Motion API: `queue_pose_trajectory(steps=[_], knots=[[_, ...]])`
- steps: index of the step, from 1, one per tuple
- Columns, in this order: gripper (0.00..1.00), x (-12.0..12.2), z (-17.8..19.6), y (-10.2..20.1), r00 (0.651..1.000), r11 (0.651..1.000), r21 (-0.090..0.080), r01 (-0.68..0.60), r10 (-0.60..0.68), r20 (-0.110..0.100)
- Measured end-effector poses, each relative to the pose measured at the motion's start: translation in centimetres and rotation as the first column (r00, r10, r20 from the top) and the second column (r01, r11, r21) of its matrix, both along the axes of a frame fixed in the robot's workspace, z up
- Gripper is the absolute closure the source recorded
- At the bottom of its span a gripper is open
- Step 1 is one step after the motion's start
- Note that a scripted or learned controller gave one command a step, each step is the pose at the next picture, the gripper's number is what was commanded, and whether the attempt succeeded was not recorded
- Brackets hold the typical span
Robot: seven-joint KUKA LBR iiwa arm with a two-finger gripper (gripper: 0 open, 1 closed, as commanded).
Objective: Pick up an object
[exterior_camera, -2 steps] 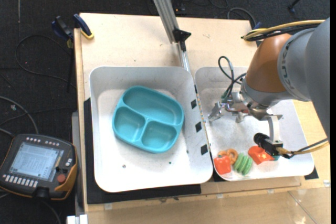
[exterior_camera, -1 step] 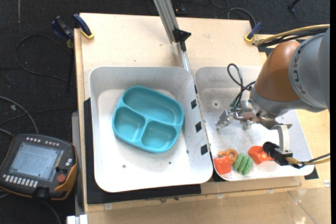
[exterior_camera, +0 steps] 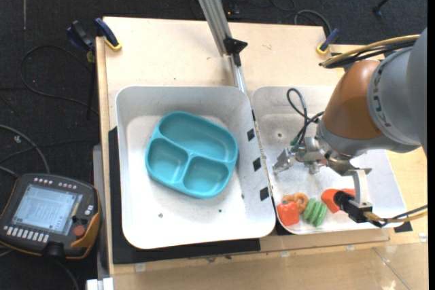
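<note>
Toys sit at the right bin's [exterior_camera: 272, 105] front edge, red-orange piece [exterior_camera: 289, 212] by its front-left corner, green one [exterior_camera: 314, 212] beside it, so we drop the gripper [exterior_camera: 299, 158] straight over one piece; jaws look spread, holding nothing.

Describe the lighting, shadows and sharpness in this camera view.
Camera view: even overhead light, no harsh glare on the two white bins; the teal divided plastic tray casts a soft shadow at its lower edge; the grey arm with its orange band is slightly soft, and the gripper beneath it is dim, so small detail there is unclear.
</note>
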State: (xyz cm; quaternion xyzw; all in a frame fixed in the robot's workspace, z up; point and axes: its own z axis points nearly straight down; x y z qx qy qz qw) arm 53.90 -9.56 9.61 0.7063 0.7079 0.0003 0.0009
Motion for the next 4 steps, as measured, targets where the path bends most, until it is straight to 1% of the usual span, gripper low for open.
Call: queue_pose_trajectory(steps=[1,2,3,4], knots=[[0.0,-4.4,0.1,-4.3,1.0,1.0,0.0,0.007,-0.007,0.0],[0.0,-4.4,0.0,-0.1,1.0,1.0,0.0,-0.002,0.002,0.002],[0.0,-4.4,0.0,0.0,1.0,1.0,-0.001,0.003,-0.003,0.003],[0.0,-4.4,0.0,-0.6,1.0,1.0,0.001,0.002,-0.002,0.002]])
